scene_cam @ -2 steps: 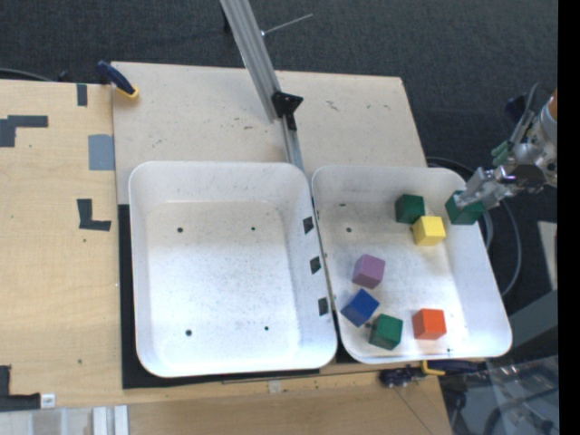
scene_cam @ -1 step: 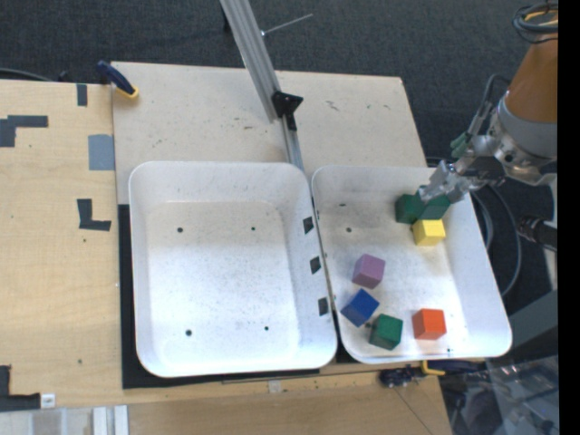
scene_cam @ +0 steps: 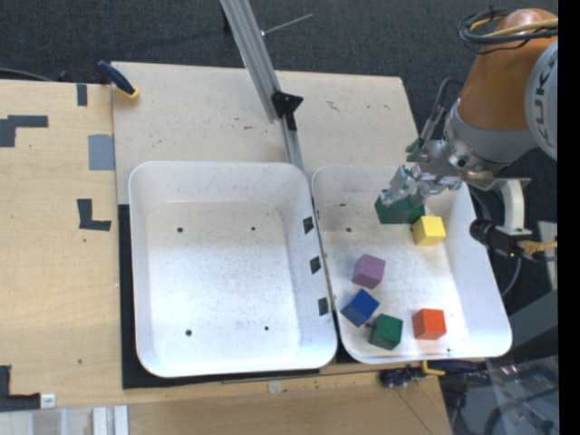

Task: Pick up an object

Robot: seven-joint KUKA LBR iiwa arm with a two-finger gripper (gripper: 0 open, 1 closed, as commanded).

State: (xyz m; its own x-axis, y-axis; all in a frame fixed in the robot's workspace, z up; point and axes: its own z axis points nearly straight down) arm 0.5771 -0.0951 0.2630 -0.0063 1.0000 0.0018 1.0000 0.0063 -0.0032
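A robotics lab: taped plywood bench [scene_cam: 54, 243], white bins [scene_cam: 154, 270], dark carpet [scene_cam: 109, 16], loose cables [scene_cam: 489, 25].

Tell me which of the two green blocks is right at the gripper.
The green block at the back of the right bin, beside the yellow block, sits at the gripper. The other green block lies near the bin's front, between blue and orange blocks.

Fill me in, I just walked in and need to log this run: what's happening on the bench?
The grey and orange arm reaches in from the right, its hand down over a dark green block near the back of the right bin. Whether it has actually gripped the block cannot be told. A yellow block sits beside it; purple, blue, green and orange blocks lie nearer the front.
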